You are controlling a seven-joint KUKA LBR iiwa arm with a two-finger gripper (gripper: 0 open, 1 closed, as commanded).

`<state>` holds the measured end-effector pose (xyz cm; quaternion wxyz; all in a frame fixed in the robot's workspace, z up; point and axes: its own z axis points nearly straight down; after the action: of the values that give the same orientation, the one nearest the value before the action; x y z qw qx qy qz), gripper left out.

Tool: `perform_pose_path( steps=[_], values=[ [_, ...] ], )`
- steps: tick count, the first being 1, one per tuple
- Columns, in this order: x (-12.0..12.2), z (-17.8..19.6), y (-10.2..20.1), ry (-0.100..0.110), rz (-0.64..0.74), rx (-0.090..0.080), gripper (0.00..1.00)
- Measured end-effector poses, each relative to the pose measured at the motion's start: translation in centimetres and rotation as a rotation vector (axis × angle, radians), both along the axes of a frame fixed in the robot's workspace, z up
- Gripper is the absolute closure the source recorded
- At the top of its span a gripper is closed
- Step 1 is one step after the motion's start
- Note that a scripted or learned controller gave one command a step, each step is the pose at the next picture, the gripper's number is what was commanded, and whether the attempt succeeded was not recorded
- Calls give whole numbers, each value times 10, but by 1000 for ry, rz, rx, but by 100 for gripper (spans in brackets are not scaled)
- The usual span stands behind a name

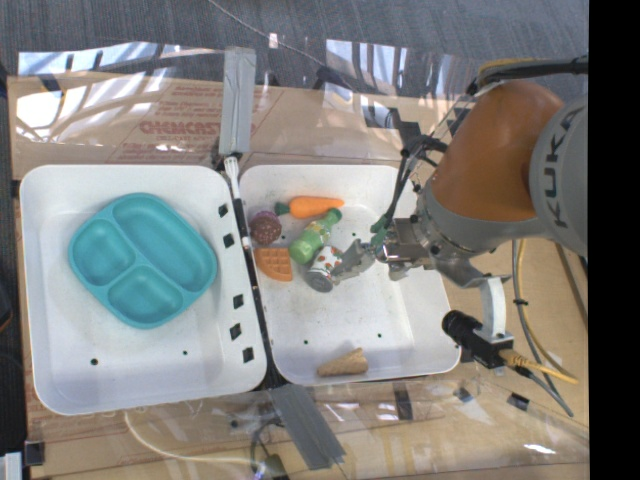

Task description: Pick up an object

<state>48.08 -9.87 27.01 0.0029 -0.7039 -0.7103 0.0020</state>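
The right bin (390,353) holds a cluster of toy foods at its upper left: an orange carrot (314,206), a green bottle (312,238), a dark round fruit (265,228), an orange waffle piece (273,263) and a small tin can (322,271). A tan cone-shaped piece (343,364) lies alone near the front wall. My gripper (352,260) reaches in from the right and sits low, right beside the tin can and just below the green bottle. Nothing shows clearly between its fingers.
The left bin (60,368) carries a teal divided plate (143,258). A black divider with clips (245,278) runs between the two bins. The arm's orange band (490,158) and grey wrist overhang the right bin's right wall. Cables (540,358) trail at the right.
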Motion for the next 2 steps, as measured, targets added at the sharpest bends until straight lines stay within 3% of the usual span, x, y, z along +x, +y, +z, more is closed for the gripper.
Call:
perform_pose_path(
  steps=[1, 2],
  values=[
    [48, -132, -5, 10, 60, 3, 0],
    [106, -180, -26, -1, -121, 0, 0]
  ],
)
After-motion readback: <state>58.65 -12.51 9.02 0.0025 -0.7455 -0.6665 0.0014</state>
